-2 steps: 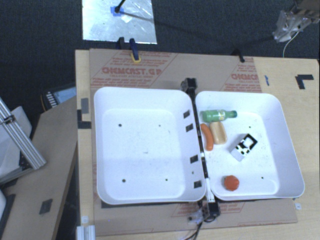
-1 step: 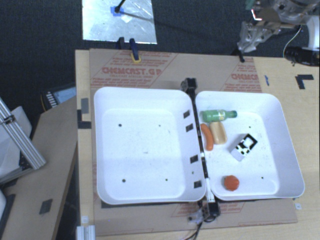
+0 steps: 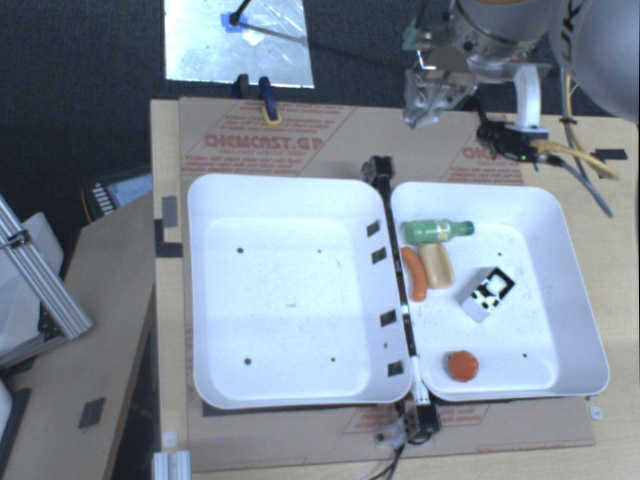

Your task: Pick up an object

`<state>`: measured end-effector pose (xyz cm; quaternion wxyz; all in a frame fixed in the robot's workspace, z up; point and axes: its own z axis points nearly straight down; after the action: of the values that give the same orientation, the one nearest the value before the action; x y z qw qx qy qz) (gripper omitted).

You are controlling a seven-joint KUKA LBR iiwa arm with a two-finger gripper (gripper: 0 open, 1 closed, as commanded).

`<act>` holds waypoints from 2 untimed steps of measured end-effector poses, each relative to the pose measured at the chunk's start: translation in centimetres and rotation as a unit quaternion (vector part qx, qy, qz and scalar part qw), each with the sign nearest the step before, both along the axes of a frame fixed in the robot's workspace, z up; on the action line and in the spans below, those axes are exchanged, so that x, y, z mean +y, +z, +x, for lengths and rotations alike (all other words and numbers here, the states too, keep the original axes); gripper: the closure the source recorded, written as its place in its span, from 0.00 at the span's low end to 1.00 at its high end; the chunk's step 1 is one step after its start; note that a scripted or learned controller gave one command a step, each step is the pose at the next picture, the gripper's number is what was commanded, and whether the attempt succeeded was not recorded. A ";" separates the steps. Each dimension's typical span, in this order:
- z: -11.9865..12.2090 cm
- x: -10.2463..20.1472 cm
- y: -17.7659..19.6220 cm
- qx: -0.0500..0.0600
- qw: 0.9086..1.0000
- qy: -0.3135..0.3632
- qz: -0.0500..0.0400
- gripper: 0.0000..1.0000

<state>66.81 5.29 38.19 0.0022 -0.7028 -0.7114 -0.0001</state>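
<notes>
My gripper (image 3: 430, 103) hangs high above the back edge of the right bin (image 3: 570, 268), with nothing seen between its fingers. Below it in that bin lie a green bottle (image 3: 436, 231) on its side, an orange sausage-like piece (image 3: 414, 274) along the left wall, a tan bread-like piece (image 3: 437, 265) beside it, a white block with black markings (image 3: 488, 294) near the middle, and a small red-orange ball (image 3: 462, 366) near the front.
The left bin (image 3: 290, 298) sits beside the right one, joined by a divider with black clips (image 3: 392, 268). A shiny metal sheet (image 3: 238, 26) lies on the dark floor behind the bench. A blue and yellow clamp (image 3: 268, 103) stands at the back edge.
</notes>
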 end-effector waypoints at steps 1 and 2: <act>-6.6 -2.5 2.4 -0.003 1.000 -0.006 -0.001 1.00; -10.0 10.8 -2.2 0.000 1.000 0.003 0.001 1.00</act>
<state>56.79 16.10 36.00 0.0030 -0.7009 -0.7132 -0.0006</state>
